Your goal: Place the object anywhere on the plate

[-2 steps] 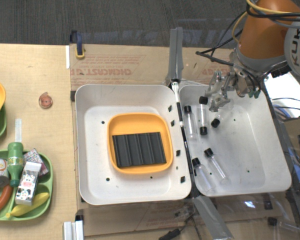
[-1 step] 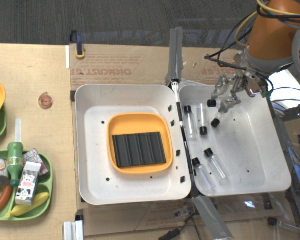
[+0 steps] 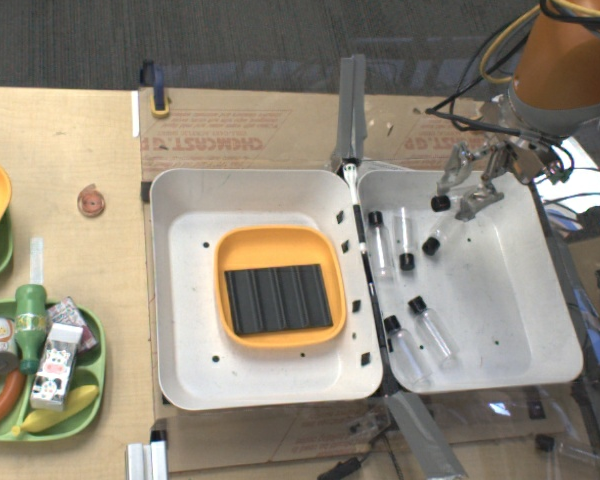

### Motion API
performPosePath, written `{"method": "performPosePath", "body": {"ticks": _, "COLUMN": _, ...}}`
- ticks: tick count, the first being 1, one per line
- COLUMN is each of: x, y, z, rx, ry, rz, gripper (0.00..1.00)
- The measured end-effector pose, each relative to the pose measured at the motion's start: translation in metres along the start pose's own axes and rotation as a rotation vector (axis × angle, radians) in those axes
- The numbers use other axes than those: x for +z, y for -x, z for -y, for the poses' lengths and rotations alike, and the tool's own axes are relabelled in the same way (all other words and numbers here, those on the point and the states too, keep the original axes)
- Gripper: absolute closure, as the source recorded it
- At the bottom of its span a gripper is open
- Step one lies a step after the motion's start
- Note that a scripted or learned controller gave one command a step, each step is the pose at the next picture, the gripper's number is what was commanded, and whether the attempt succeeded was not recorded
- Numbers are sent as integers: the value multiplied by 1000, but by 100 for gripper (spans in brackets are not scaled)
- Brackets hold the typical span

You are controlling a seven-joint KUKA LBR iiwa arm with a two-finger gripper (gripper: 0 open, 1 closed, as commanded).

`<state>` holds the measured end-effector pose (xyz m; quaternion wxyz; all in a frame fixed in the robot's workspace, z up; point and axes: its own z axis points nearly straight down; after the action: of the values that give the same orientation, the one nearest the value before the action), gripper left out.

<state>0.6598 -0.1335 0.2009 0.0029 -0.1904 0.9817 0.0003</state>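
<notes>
An orange plate (image 3: 278, 240) with a dark ribbed insert lies in the middle of the left bin (image 3: 185, 298). Several clear vials with black caps are scattered in the right bin (image 3: 520, 308): one vial (image 3: 377, 238) by the left wall, another vial (image 3: 430, 326) nearer the front, a third vial (image 3: 430, 244) further back. My gripper (image 3: 458, 198) hangs over the far part of the right bin, above and right of those vials. Its fingers stand apart with nothing seen between them. A small black cap (image 3: 440, 204) lies close by the left fingertip.
A metal divider (image 3: 352, 118) runs between the two bins at the back. Left of the bins, a green tray (image 3: 80, 388) holds toy food and a bottle. Cables hang around the arm's orange band (image 3: 565, 48) at the upper right.
</notes>
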Motion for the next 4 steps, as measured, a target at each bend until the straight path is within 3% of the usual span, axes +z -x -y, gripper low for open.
{"method": "performPosePath", "body": {"ticks": 1, "x": 17, "y": -11, "z": 28, "rx": -206, "ry": 0, "rz": 0, "gripper": 100}}
{"method": "performPosePath", "body": {"ticks": 2, "x": -17, "y": -4, "z": 10, "rx": -446, "ry": 1, "rz": 1, "gripper": 100}}
{"method": "performPosePath", "body": {"ticks": 3, "x": -3, "y": 10, "z": -24, "rx": -612, "ry": 3, "rz": -1, "gripper": 100}}
{"method": "performPosePath", "body": {"ticks": 4, "x": -11, "y": 17, "z": -43, "rx": -683, "ry": 2, "rz": 0, "gripper": 100}}
